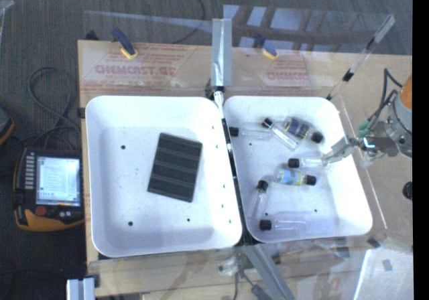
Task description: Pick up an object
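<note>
In the right bin (pixel 348 215) lie several small clear vials with black caps. One labelled vial (pixel 297 127) is near the back, another with a blue label (pixel 293 177) rests mid-bin, and a third (pixel 284 223) lies by the front wall. The left bin (pixel 110 225) holds a black ribbed rectangular pad (pixel 175 167), lying flat. My gripper (pixel 336 152) reaches in from the right over the right bin's right side, its tip close to a clear vial (pixel 307 162). I see nothing held in it.
A metal divider post (pixel 220 54) stands behind the seam between the bins. Clear panels rise around the right bin's back and right side. A handheld control pendant (pixel 50 187) with a cable lies left of the bench.
</note>
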You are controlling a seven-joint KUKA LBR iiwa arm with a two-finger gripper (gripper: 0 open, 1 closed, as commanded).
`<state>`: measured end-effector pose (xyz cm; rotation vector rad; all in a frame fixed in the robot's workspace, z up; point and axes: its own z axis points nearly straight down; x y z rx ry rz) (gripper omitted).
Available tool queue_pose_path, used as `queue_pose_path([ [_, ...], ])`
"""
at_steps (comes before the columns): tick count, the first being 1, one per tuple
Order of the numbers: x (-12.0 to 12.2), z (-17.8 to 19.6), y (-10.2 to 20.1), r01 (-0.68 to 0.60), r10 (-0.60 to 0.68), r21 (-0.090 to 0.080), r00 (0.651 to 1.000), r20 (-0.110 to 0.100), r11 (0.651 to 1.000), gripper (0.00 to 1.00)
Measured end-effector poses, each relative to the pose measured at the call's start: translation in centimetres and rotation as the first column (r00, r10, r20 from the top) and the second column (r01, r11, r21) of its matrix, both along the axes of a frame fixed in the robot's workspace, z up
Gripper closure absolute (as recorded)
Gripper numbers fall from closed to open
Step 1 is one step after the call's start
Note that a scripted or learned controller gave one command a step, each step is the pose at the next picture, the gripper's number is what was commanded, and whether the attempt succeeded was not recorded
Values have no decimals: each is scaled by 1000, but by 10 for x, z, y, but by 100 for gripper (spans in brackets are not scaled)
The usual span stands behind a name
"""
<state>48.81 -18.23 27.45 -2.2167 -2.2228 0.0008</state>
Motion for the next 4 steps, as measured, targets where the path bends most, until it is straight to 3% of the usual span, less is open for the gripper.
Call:
queue_pose_path([
  [1,51,-176,-13,-74,74,2,997,1,997,0],
  [2,50,-169,-12,-74,74,5,997,-1,997,100],
  [3,72,-42,20,-88,88,-2,996,1,996,100],
  [4,108,-48,62,-93,93,-1,996,0,996,100],
])
